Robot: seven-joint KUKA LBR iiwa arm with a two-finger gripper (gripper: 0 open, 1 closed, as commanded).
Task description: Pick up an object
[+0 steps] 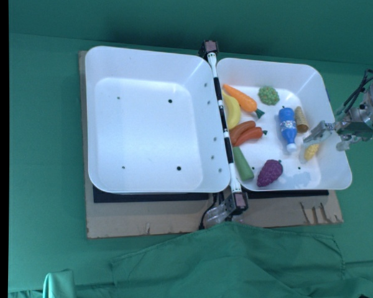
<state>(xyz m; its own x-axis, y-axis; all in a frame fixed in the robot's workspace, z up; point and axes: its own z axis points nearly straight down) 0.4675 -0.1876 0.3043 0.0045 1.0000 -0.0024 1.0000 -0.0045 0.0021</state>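
Pick not yet made, by the look of it; the gripper (328,136) sits at about 3 o'clock over the right bin (336,177), fingers spread and nothing between them. Directly beneath, a small yellow corn piece (311,151) lies on the bin floor, touching or just beside the lower finger, cannot tell which; likely the target. Blue bottle (288,127) just to 9 o'clock of the gripper; brown cone (301,119) at 10 o'clock; green ball (268,95) toward 11 o'clock; purple grapes (270,172) at 7 o'clock. Carrots (243,99), banana (232,109) and cucumber (242,164) crowd the divider side. Left bin (105,61) holds no toys. Remaining, as judged: descend, close on one item, lift clear.
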